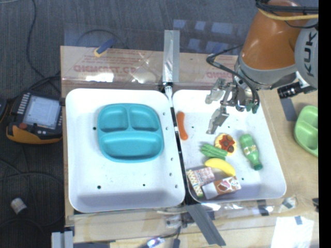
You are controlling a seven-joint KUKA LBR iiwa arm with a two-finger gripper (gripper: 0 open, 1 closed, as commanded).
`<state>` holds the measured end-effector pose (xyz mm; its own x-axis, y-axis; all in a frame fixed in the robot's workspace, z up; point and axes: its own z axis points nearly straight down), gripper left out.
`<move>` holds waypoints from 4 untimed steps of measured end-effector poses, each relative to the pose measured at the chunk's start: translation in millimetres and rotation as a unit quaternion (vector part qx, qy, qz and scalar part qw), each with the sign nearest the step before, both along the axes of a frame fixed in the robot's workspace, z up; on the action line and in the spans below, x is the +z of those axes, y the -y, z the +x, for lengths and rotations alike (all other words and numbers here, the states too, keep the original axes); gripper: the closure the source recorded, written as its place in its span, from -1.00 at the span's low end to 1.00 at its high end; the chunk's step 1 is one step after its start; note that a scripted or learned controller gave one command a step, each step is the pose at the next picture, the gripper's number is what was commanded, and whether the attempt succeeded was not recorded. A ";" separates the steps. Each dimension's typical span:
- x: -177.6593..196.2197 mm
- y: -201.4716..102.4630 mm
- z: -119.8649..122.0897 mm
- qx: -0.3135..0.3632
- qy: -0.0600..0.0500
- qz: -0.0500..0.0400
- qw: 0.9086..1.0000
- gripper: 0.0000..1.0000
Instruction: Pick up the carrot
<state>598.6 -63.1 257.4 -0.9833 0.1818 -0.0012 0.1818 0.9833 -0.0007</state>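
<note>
The carrot (182, 126) is a small orange stick lying lengthwise against the left wall of the right bin (269, 138). My gripper (217, 109) hangs over the upper middle of that bin, to the right of the carrot and apart from it. Its two grey fingers are spread, one near the bin's far side and one pointing down toward the toys, with nothing between them.
The right bin also holds a pizza slice (225, 142), a green bottle (250, 151), a green pod (214, 151), a banana (220, 165) and small boxes (212, 181). A teal divided plate (129, 132) lies in the left bin (83, 190). A green object (308, 128) sits outside at right.
</note>
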 end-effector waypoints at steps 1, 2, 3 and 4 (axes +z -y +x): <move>122.4 24.5 57.0 0.043 0.002 -0.001 0.999 -1.00; 35.4 13.4 14.0 0.136 0.000 -0.001 0.991 -1.00; 45.7 11.5 15.5 0.136 0.003 0.000 0.991 1.00; 45.6 11.2 15.5 0.137 0.003 0.001 0.991 -1.00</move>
<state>614.1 -74.3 303.0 -0.9958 -0.0914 -0.0069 -0.0914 0.9958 0.0010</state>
